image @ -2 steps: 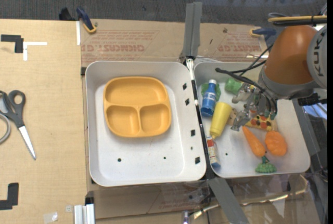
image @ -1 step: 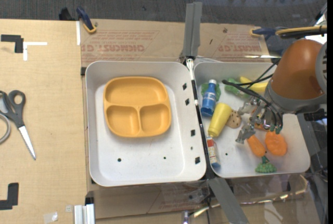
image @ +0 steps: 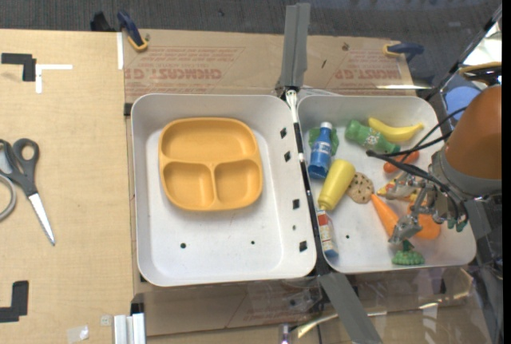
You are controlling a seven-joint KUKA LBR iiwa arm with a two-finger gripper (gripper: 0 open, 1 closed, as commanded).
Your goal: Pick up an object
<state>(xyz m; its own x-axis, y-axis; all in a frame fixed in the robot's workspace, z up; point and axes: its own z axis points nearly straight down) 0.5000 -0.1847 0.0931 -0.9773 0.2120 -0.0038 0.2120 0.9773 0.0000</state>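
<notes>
The 2-finger metal gripper (image: 409, 224) hangs low over the right white plastic bin (image: 351, 251), at about 4 o'clock in it — I cannot tell if it grips anything. An orange plastic carrot (image: 383, 215) lies just at its 9 o'clock side, a green leafy toy (image: 409, 258) at 6. The left white bin (image: 215, 258) holds a yellow 3-compartment plastic plate (image: 211, 163).

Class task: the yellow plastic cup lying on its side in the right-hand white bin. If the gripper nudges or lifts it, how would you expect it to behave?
The yellow plastic cup lies on its side, so a nudge would probably roll it, likely curving, since it looks tapered. It looks hollow, so probably light. Its smooth surface may slip between fingers.
</notes>
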